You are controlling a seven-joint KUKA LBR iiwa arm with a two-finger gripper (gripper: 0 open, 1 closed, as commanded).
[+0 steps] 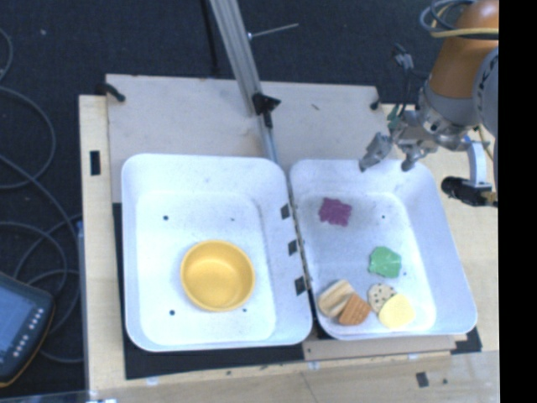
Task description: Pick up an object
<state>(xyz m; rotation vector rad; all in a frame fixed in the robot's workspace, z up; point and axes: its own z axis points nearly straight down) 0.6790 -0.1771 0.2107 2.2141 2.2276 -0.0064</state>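
Camera view shows you the pincer [389,159], fingers apart, holding nothing, over the right bin's [436,225] far edge; next it must drop onto the purple piece [335,211].

Both bins are plain white: the left bin [151,225] holds a bowl [217,274] of warm yellow, a shade deeper inside. In the right bin [419,225] lies a purple, magenta-tinged piece [335,211], then a bright green one [385,262]. Near the front sit a pale tan block [334,295], an orange-brown wedge [356,311], a cream piece with dark dots [381,294] and a lemon-yellow lump [398,312]. The counter [185,116] is light beige. The arm [461,65] shows orange over grey, and the pincer [388,159] is grey metal. The floor [50,40] is dark, nearly black, crossed by black cables.
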